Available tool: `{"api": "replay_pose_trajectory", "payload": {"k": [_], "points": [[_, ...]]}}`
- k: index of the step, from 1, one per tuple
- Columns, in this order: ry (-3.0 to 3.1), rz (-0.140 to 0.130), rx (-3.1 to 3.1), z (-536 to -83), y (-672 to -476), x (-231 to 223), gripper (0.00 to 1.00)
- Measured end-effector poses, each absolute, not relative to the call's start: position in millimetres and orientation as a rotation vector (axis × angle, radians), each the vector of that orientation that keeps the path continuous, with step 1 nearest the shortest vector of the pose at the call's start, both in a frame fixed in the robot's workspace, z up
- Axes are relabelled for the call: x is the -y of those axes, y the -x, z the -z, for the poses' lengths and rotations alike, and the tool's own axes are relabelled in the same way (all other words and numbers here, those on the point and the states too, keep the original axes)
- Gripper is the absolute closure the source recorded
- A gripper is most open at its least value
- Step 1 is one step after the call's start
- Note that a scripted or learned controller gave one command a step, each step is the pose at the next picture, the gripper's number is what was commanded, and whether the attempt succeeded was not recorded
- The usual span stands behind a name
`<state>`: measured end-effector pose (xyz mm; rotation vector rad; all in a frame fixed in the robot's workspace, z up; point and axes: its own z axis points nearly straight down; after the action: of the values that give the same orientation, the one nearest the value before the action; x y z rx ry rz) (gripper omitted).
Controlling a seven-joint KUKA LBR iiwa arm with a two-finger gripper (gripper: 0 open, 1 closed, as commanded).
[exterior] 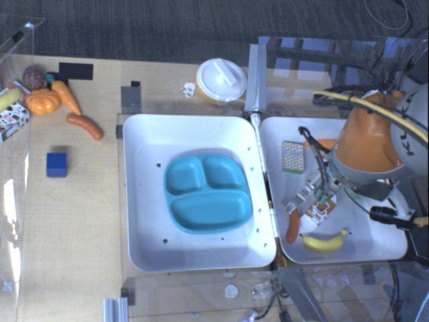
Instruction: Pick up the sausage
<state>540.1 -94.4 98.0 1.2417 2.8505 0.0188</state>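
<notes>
You've got the end effector (310, 198) low in the right bin (389, 247), grip state unclear; sausage (292, 227) just below it by the left wall, banana (326, 241) beside.

We see the grey arm (395, 123) reaching in from the right, its orange band (365, 139) sitting above the wrist. The wrist angles down and to the left, carrying the gripper (307, 203) low at its end. Black cables run along the arm and past the wrist.
</notes>
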Motion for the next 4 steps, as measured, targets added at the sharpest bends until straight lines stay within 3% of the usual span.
{"api": "replay_pose_trajectory", "payload": {"k": [1,2,3,4], "points": [[-1.292,-0.022,-2.826,-98,-517.2,86,0.00],[-1.291,-0.027,-2.825,-108,-518.8,84,1.00],[-1.723,-0.012,-2.610,-91,-586.3,95,1.00],[-1.724,-0.010,-2.613,-89,-585.3,94,0.00]]}}
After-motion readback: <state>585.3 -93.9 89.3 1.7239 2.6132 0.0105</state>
